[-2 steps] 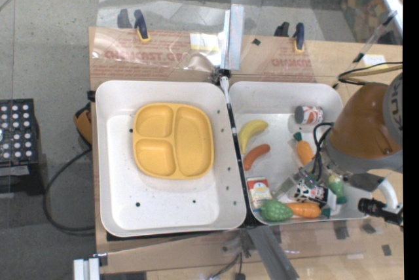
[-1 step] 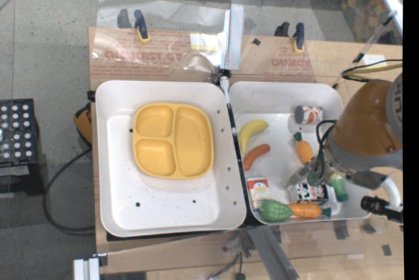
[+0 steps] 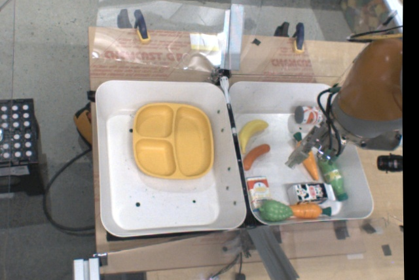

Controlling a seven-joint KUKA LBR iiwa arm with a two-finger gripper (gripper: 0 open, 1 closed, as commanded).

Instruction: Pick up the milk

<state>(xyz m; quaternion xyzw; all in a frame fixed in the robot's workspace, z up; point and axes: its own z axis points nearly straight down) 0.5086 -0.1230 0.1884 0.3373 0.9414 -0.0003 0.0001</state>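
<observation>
Milk [image 3: 310,193] is lying on its side near the front edge of the right bin [image 3: 275,95], a little white carton with black cow patches, and nothing of mine is touching it. My gripper [image 3: 302,153] is hanging a bit behind it, over the middle of that bin, pointing down and to the left from where my arm [image 3: 372,92] comes in on the right. Honestly I can't tell how wide it's set, the whole end is a grey blur from up here, and I can't make out anything held in it. It sits just beside an orange carrot [image 3: 311,167] and a green bottle [image 3: 332,175], which lie between me and the milk, but whether I'm actually touching either one I can't say. There's another carrot [image 3: 306,210] and a green bumpy vegetable [image 3: 274,210] right in front of the milk, a small red and white carton [image 3: 258,190] off to its left, and a banana [image 3: 251,133] and a reddish sausage [image 3: 256,154] further left. A small white and red can [image 3: 306,116] sits behind my gripper. The left bin [image 3: 118,207] holds a yellow divided plate [image 3: 174,140], well apart from all of that.
</observation>
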